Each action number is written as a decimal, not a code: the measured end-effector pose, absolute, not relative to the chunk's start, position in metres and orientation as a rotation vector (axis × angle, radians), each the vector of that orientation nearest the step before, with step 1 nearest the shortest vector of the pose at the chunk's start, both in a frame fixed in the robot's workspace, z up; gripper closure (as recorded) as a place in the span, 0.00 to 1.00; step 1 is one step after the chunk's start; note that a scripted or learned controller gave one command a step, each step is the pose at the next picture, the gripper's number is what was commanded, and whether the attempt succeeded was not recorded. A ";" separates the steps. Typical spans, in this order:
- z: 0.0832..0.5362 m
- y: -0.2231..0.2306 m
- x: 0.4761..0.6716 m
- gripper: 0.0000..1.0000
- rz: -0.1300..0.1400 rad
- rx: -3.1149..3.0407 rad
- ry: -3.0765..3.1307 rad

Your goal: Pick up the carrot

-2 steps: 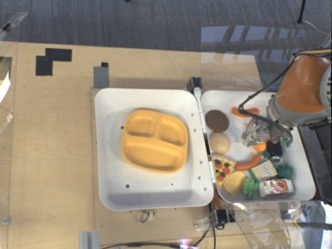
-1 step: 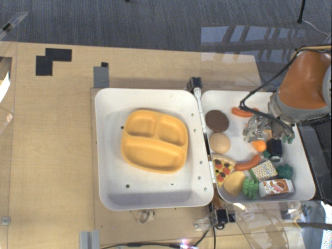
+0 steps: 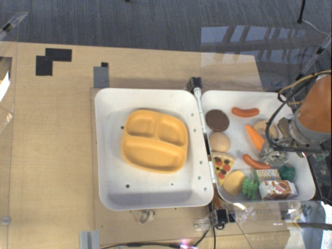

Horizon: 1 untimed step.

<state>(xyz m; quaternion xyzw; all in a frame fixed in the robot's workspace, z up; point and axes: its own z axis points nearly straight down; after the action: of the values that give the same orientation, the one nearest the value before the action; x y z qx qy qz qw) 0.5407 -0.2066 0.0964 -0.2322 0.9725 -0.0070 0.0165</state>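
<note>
I see the carrot [image 3: 254, 137] just left of my gripper [image 3: 272, 150]; finger state I cannot tell.

- The tray [image 3: 154, 140] lies in the left bin [image 3: 106, 154].
- The carrot [image 3: 254, 137] lies in the right bin [image 3: 306, 188], between two sausages [image 3: 245, 111] [image 3: 256, 162].
- The gripper [image 3: 271, 150] hangs just right of the carrot.
</note>
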 end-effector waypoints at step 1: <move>0.093 -0.205 0.539 0.00 -0.017 -0.726 3.029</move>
<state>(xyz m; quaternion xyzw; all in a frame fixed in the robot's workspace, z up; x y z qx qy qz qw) 0.5387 -0.2055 0.0927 -0.2330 0.9724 -0.0053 0.0132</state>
